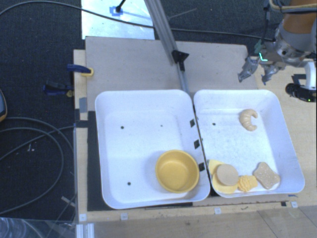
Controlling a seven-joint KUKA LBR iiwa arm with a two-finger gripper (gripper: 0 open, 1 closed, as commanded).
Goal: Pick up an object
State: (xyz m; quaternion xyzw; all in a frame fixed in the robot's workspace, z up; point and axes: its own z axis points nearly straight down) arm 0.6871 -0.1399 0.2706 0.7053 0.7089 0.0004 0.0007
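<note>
My gripper [257, 73] hangs open above the bench just beyond the far edge of the right bin [285, 128], with nothing between its fingers. In that bin a tan croissant [249, 119] lies near the far side. At the near edge sit a round tan disc [227, 174] on a yellow piece, a small yellow waffle-like piece [247, 183] and a slice of toast [266, 175]. A yellow bowl [177, 170] stands upright in the near right corner of the left bin [124, 133].
A slanted metal pole [163, 24] with a black clamp crosses the bench behind the bins. Blue and yellow clamps [79, 71] grip the bench's left edge. Cables lie on the dark floor to the left.
</note>
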